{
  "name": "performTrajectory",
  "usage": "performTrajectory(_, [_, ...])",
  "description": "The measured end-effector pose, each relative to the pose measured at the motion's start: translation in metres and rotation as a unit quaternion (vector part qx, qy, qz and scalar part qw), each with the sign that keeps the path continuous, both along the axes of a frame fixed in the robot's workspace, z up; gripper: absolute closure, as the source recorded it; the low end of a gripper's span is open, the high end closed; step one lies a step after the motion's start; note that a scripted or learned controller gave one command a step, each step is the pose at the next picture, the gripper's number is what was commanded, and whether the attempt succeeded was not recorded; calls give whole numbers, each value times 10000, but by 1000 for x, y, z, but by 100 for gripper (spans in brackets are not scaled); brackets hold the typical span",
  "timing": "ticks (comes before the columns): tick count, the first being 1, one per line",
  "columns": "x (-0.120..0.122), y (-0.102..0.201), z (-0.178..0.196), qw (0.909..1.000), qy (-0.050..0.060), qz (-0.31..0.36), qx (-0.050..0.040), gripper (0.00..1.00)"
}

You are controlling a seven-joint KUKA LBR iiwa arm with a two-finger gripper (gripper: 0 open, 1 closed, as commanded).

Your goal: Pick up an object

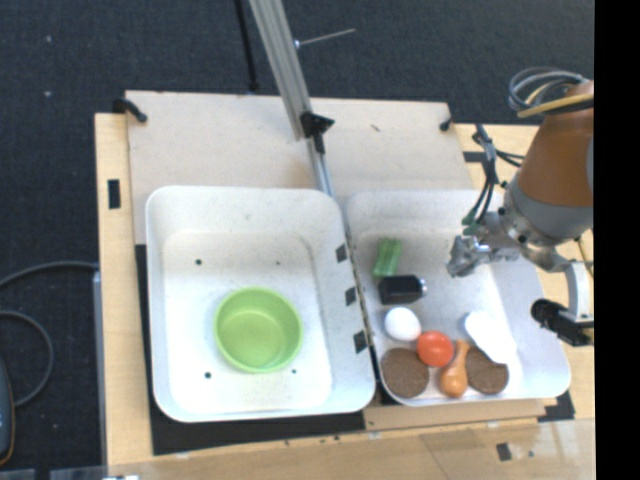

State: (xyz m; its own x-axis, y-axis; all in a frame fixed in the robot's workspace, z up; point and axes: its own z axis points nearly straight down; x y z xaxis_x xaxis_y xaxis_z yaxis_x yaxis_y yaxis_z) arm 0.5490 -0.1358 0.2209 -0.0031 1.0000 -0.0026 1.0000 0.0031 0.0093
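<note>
- Camera view: I see the arm (pixel 555 173) reaching in from the right, over the right bin (pixel 530 383). Its gripper (pixel 466 255) hangs above the bare upper part of that bin.
- Gripper state: I cannot tell how it is set; it is small and grey against the white floor. I see nothing carried by it.
- Candidate objects, all in the right bin: a green block (pixel 387 257) near the divider, a black block (pixel 401 289) just below it, a white egg (pixel 402 323), an orange-red ball (pixel 434 348), two brown discs (pixel 405 370) (pixel 486 376), an orange pear-like piece (pixel 456 373) between the discs, and a white oblong piece (pixel 489 335) toward the right wall.
- The gripper stands apart from every one of these; the green and black blocks lie nearest, to its left.
- Left bin (pixel 165 218): I note a green bowl (pixel 258 328) resting on the floor, well apart from the arm.
- Progress, in my judgement: nothing is lifted. Choosing a target, descending, closing and raising all remain.
</note>
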Motion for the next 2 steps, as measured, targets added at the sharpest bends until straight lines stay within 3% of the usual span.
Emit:
performTrajectory(1, [11,-4,57,10000,5,1,-2,100])
performTrajectory(2, [12,-5,73,10000,42,8,5,100])
